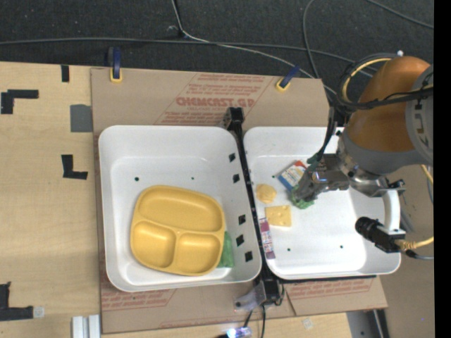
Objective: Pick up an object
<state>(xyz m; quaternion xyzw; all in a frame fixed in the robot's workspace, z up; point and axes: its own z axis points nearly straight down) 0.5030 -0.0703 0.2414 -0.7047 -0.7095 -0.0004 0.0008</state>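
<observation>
Bench, two white bins. Left bin (116, 146): yellow tray (177, 229). Right bin (352, 255): gripper (307, 189) low over a green item (304, 203); finger state unclear. Cheese (280, 216) nearby.

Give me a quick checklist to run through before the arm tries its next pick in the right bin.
1. End effector sits over the right bin: ok.
2. Targets within reach: blue packet, green item, both beside it: ok.
3. Something actually gripped: cannot tell.
4. Cheese wedge and round yellow piece lie apart from the cluster: ok.
5. Yellow tray stays in the left bin, out of the way: ok.
</observation>
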